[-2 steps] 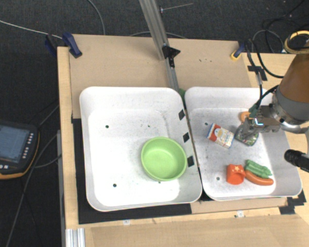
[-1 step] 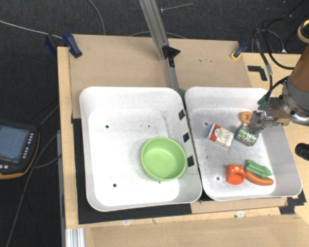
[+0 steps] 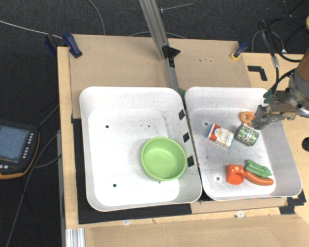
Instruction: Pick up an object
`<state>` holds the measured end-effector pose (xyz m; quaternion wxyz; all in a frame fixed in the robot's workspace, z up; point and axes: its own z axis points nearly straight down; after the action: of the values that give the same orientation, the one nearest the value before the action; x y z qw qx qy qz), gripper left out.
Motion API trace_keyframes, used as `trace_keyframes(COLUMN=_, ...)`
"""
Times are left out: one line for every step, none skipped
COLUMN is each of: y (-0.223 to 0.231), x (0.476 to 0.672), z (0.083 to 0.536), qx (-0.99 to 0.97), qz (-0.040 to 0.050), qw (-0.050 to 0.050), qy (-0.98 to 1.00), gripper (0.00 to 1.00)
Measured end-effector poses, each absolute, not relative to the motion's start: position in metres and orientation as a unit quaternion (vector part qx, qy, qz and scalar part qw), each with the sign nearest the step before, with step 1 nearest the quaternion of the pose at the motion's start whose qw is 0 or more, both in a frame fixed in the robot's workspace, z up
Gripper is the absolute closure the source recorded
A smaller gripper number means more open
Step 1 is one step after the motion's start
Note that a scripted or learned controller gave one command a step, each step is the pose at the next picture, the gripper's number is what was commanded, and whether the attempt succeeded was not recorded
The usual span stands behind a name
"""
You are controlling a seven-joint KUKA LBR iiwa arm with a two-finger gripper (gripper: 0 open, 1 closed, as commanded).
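The gripper (image 3: 261, 118) hovers over the right bin (image 3: 288, 158), just beside a can (image 3: 246, 135); its finger state is unclear.

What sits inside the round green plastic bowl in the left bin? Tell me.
The round green plastic bowl shows only its own smooth green bottom and wall. The near inner wall is hidden by the rim, so something lying against it would be covered.

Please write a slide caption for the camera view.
Gripper over right bin near can; green bowl in left bin.
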<state>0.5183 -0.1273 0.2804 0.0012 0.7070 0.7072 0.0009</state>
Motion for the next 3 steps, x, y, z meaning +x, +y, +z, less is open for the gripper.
trace_keyframes(y=-0.072, x=0.518, z=0.283, qx=0.705, qz=0.0008, qw=0.000, qy=0.709, gripper=1.00)
trace_keyframes(y=-0.029, x=0.528, z=0.276, qx=0.706, qz=0.0002, qw=0.000, qy=0.709, gripper=1.00)
trace_keyframes(y=0.017, x=0.538, z=0.270, qx=0.706, qz=0.0002, qw=0.000, qy=0.708, gripper=1.00)
